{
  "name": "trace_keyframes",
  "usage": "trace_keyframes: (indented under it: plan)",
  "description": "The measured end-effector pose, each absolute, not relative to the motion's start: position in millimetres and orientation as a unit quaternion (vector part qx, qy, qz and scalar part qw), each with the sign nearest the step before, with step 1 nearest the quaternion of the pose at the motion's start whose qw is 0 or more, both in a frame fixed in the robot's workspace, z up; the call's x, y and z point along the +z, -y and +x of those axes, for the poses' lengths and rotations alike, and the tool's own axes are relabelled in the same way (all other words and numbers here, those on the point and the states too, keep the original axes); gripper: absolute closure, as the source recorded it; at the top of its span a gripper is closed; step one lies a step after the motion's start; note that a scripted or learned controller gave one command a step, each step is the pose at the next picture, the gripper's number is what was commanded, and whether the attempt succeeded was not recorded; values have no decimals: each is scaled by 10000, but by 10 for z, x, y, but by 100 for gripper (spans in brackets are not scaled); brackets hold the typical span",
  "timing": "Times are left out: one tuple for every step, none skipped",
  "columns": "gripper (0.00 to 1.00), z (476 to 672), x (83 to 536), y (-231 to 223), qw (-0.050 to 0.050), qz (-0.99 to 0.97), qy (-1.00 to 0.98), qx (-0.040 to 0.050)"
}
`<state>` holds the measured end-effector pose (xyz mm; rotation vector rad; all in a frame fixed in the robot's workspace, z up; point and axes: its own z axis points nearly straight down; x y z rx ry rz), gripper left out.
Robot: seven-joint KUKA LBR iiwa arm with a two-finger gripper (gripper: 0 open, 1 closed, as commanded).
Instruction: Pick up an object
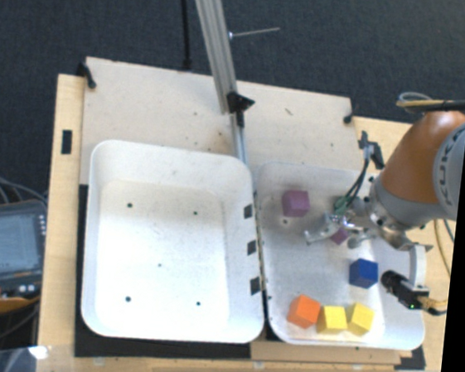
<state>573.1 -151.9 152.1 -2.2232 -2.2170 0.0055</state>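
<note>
My gripper hangs low over the upper middle of the right bin, under the orange-banded wrist. A small purple piece shows right at the gripper's tip, partly hidden by it; whether it is held is unclear. A purple cube rests to the left of the gripper, apart from it. A blue cube lies just below and to the right. Along the bin's front wall sit an orange cube and two yellow cubes in a row.
The left bin lies beside the right one, its wall close to the purple cube. A slanted metal pole rises behind the bins. A teach pendant sits off the bench at left.
</note>
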Motion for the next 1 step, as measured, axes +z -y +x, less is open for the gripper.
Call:
trace_keyframes:
  plan:
    - [0, 5722, 997, 1529, 13, -7082, 7060, 17]
